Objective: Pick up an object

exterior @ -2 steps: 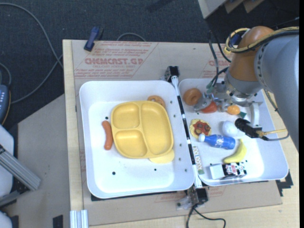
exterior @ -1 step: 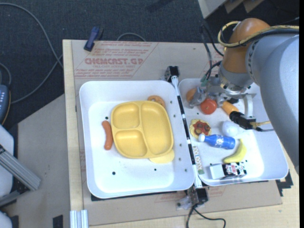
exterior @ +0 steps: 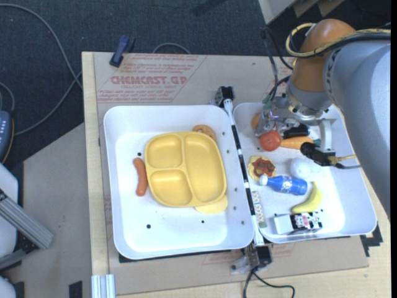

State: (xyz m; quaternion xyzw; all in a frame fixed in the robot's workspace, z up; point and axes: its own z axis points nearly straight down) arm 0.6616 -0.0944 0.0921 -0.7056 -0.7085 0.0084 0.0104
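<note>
- The right bin (exterior: 347, 219), right of frame, held crowded items.
- The pincer (exterior: 271, 124) hung at that bin's upper left; its opening could not be determined.
- The red tomato (exterior: 270, 141) lay just below it.
- Risk, as judged: the round tomato could roll aside on contact.

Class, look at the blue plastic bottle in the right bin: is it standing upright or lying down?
Lying down. The blue plastic bottle rests on its side on the right white bin's floor, white cap pointing left.
</note>
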